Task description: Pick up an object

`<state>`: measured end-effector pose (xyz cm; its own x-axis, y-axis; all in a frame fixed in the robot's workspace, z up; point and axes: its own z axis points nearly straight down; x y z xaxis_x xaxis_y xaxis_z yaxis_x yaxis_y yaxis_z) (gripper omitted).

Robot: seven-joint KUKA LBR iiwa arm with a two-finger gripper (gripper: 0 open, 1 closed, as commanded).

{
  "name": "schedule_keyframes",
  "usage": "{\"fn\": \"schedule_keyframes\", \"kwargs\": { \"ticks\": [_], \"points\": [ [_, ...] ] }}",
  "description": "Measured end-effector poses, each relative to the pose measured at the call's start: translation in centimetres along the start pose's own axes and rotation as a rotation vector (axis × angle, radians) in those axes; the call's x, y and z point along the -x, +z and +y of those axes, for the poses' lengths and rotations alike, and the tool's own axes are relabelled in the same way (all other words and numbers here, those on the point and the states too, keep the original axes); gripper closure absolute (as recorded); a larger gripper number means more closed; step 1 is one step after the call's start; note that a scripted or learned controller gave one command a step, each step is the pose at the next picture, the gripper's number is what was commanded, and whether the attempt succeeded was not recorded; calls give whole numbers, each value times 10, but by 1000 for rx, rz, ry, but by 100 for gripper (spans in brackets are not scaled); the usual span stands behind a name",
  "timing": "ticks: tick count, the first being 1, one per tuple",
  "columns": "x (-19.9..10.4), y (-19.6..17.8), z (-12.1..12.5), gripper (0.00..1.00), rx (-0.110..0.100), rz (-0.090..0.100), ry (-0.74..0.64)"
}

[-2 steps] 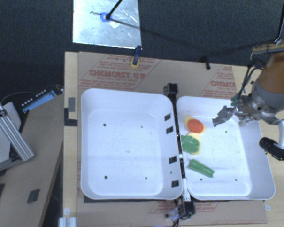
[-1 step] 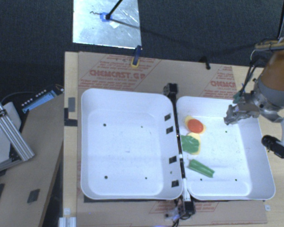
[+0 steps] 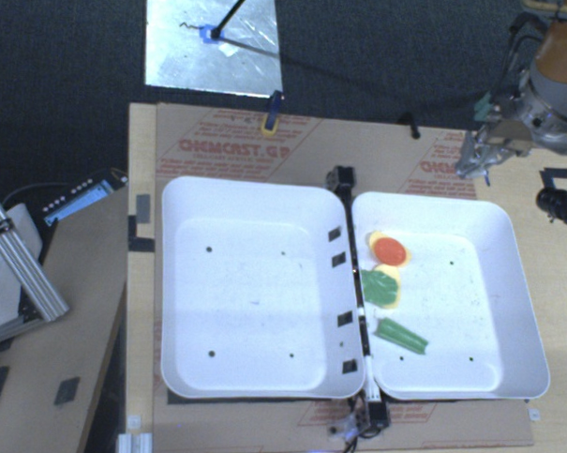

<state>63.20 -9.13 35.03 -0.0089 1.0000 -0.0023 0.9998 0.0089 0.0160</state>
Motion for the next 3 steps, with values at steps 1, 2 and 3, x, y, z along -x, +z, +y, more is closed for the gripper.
{"fn": "schedule_keyframes", "kwargs": {
  "ticks": [1,2,3],
  "points": [
    [-7,-91,40,100,0,0,1],
    [-17,-123,39,100,-9,2,2],
    [-22,-167,39,100,-8,1,3]
  ]
}}
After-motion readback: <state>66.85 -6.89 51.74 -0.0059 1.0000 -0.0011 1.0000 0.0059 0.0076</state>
